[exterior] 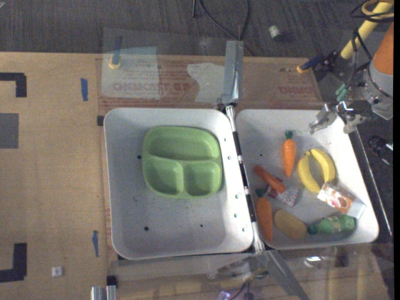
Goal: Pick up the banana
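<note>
The yellow banana (pixel 315 169) lies curved in the right bin (pixel 257 130), toward its right side, between a small carrot and a snack packet. My gripper (pixel 334 116) hangs over the bin's upper right corner, above and to the right of the banana and well apart from it. Its two metal fingers (pixel 320 119) are spread with nothing between them.
The right bin also holds a small carrot (pixel 288 156), a longer carrot (pixel 269 179), another carrot (pixel 264 217), a potato (pixel 290 224), a green bottle-like toy (pixel 333 224) and two packets (pixel 338 199). A green divided plate (pixel 182 161) sits in the left bin (pixel 125 217).
</note>
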Robot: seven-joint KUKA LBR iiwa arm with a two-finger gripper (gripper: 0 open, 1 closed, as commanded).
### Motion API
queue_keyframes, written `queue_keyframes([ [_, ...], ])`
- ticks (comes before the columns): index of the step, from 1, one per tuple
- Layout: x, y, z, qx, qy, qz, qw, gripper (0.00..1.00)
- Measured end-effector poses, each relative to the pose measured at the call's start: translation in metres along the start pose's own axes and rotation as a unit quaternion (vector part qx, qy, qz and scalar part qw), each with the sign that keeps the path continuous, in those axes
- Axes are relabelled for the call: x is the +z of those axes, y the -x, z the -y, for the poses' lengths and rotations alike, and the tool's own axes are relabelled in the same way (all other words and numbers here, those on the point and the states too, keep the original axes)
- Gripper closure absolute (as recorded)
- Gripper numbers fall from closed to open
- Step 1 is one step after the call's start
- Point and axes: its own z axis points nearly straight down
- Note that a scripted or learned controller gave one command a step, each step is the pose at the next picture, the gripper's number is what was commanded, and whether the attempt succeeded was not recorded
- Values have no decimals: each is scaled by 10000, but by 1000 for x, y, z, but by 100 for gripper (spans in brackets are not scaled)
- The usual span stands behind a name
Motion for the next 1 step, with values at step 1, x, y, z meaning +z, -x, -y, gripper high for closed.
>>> queue_keyframes([
  [1, 147, 34, 30, -558, 17, 2, 9984, 0],
])
